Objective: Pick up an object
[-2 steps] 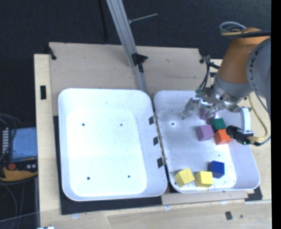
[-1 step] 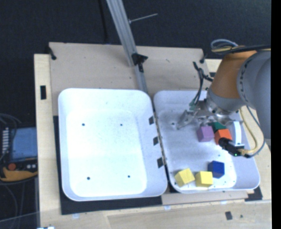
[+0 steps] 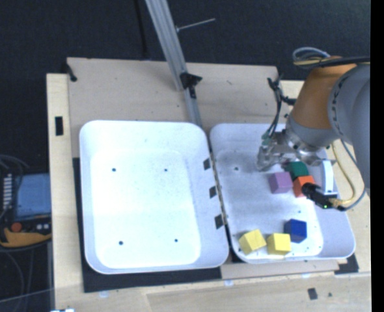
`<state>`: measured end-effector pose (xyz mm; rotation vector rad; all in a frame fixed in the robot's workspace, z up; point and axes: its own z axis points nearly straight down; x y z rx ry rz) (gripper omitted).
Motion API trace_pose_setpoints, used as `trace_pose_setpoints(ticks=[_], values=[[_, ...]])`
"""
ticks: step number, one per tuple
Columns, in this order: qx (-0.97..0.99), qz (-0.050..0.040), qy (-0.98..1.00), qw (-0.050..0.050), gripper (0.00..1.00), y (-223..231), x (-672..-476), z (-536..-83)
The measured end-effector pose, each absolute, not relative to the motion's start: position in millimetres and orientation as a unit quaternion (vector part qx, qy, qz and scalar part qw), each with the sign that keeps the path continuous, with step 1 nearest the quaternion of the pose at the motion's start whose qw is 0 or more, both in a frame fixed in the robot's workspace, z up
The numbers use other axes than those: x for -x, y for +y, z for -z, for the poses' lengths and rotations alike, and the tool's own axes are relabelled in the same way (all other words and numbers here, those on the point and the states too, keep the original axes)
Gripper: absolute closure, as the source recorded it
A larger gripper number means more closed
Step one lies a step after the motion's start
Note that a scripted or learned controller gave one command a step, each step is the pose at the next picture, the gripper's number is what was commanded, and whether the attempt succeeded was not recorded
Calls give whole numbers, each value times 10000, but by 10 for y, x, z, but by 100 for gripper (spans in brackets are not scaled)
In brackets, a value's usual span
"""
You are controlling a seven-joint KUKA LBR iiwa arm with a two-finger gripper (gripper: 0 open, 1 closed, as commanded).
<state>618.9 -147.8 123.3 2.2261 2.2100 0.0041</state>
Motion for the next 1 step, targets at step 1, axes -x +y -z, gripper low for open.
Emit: trace_pose_setpoints(ticks=[1], values=[[-7070, -13, 7072, 25, 100, -1458, -6213, -1678]])
